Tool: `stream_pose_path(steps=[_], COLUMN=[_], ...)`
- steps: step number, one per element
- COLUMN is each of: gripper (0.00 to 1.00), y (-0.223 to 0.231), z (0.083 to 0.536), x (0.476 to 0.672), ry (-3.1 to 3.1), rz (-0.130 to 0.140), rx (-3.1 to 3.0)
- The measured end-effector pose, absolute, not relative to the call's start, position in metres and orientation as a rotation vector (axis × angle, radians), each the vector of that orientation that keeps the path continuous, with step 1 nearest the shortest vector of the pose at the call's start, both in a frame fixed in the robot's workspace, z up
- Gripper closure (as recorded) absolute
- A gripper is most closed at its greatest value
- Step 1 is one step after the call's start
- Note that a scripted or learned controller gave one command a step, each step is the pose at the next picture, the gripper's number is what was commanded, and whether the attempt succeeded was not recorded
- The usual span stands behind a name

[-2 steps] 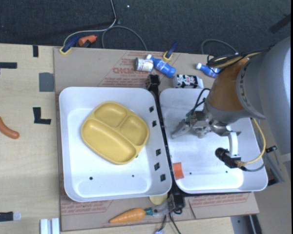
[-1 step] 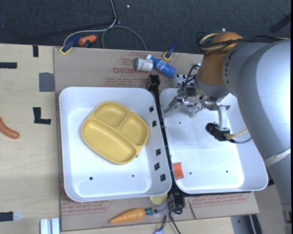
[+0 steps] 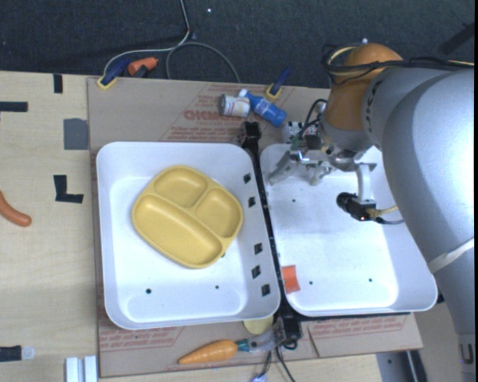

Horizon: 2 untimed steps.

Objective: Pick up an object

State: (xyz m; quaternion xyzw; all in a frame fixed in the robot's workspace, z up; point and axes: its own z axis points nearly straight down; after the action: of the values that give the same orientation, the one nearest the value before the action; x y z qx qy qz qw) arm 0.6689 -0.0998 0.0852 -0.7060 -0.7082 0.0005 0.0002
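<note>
Jaws (image 3: 296, 165) hang low over far-left corner of right bin (image 3: 398, 289), beside the divider; cannot tell how far apart they stand, & nothing is seen gripped. Grey arm (image 3: 430, 150) w/ orange band (image 3: 358, 86) reaches in from right. Small orange block (image 3: 288, 277) lies at near-left edge of right bin, well apart from jaws. Yellow divided plate (image 3: 188, 215) sits mid left bin (image 3: 111, 293), left of jaws. Outside bins on the surface: carrot (image 3: 209, 352) near edge, sausage (image 3: 9, 208) far left, blue-white bottle (image 3: 255, 106) at far side.
</note>
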Motion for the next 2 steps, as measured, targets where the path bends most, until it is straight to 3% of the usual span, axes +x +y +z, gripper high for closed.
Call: stream_pose_path(steps=[1,2], gripper=[0.00,0.00], y=[-0.094,-0.107], z=[0.086,0.085], x=[0.626,0.670], ry=[-2.224,-2.227], rz=[-0.001,-0.003], rx=[-2.224,-2.220])
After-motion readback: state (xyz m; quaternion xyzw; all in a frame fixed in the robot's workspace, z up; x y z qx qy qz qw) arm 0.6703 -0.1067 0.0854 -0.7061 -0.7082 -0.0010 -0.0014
